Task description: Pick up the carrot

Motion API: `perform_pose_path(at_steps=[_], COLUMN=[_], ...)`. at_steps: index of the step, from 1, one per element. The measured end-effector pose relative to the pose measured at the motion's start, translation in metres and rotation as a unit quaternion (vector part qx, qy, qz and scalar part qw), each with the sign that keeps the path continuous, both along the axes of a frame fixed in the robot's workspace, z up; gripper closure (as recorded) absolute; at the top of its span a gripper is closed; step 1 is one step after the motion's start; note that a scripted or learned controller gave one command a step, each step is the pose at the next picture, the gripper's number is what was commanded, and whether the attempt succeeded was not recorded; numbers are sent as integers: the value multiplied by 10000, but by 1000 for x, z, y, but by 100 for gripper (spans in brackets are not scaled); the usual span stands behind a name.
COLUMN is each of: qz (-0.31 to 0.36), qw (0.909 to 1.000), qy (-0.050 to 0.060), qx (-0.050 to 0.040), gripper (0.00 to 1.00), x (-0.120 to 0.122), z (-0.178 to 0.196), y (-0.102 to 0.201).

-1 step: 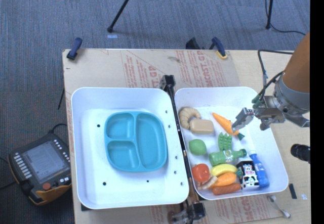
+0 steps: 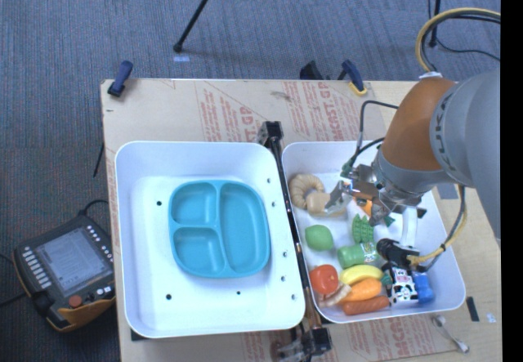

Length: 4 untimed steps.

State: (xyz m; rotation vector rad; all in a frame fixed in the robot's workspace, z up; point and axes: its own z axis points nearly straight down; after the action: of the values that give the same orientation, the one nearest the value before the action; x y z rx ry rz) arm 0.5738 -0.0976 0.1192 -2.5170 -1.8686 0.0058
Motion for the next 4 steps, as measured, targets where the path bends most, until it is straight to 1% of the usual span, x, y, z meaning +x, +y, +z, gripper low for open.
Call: perform_pose_path(at_steps=[1,2,3,4], qz=[-946,-930,-928,-914], qw=[9955,9957,9957,9958], qy=[-7,15,19,38], qx=[-10,3,2,15], gripper=[0,100,0,100], x=[23,23,23,23], z=[-33,-24,-24,-15], y=[-45,-45,-45,-44])
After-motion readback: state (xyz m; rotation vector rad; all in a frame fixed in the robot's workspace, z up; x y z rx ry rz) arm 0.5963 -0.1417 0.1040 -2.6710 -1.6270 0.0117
